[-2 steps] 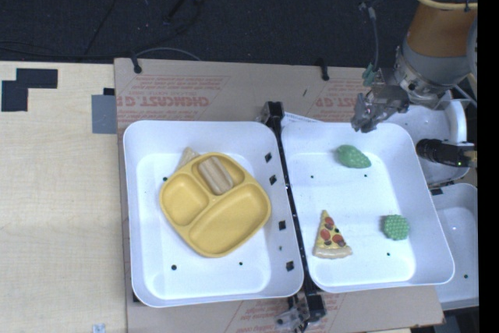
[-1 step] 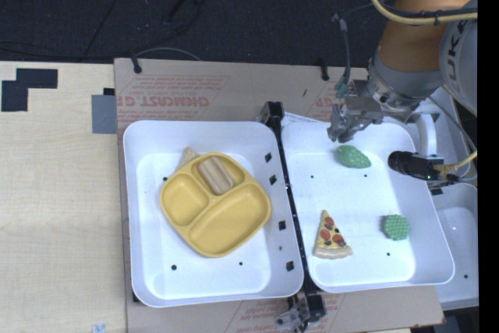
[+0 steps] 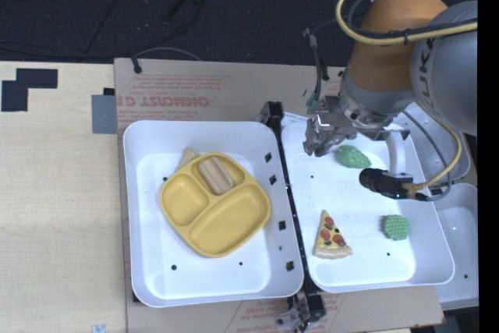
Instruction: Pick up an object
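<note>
A green, bumpy toy vegetable [image 3: 353,157] lies near the back of the right bin [image 3: 437,265], the closest object to the gripper [image 3: 321,141]. The gripper hangs just left of it, low over the back left corner of that bin; whether it touches the vegetable cannot be told. Its fingers point down, but the view does not show whether they are apart or together, and nothing can be seen between them.

Farther forward in the same bin lies a toy pizza slice [image 3: 330,235], its tip pointing to the back and its crust to the front. To its right, well apart, sits a small round green object [image 3: 395,227] with a knobbly surface. A black cylindrical part [image 3: 382,181] with a cable hangs over the bin between the two green pieces.

The left bin [image 3: 148,277] touches the right one along a shared edge. It holds a yellow divided plate [image 3: 216,206], turned at an angle, with a tan bread-like piece [image 3: 215,175] resting in its back compartment.

The grey arm [image 3: 456,62] with its orange band [image 3: 394,31] reaches in from the right, above the right bin. Both bins rest on a sheet of cardboard [image 3: 195,90].
</note>
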Tool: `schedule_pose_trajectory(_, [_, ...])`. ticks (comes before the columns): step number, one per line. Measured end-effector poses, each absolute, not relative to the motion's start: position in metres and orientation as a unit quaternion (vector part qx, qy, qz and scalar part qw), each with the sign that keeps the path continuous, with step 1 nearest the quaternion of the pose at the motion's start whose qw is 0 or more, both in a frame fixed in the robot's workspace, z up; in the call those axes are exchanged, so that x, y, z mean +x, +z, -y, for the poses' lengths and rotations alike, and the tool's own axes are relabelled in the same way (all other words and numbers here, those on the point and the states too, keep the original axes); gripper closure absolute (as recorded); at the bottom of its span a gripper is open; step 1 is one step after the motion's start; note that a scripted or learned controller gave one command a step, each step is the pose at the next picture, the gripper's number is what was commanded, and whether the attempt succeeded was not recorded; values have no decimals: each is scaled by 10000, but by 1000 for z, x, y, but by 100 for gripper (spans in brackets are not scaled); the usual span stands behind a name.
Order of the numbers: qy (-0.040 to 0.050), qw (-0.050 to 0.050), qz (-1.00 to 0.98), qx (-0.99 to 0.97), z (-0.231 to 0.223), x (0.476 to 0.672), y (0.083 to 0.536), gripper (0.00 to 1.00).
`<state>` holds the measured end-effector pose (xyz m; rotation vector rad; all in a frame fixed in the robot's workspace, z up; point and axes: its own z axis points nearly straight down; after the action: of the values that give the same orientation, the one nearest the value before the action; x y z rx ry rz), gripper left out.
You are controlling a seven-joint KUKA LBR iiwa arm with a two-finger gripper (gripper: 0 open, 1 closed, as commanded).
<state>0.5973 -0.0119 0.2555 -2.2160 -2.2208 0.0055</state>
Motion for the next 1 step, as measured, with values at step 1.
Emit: schedule_pose_trajectory(1, [18, 23, 7082, -7060, -38, 590, 238, 100])
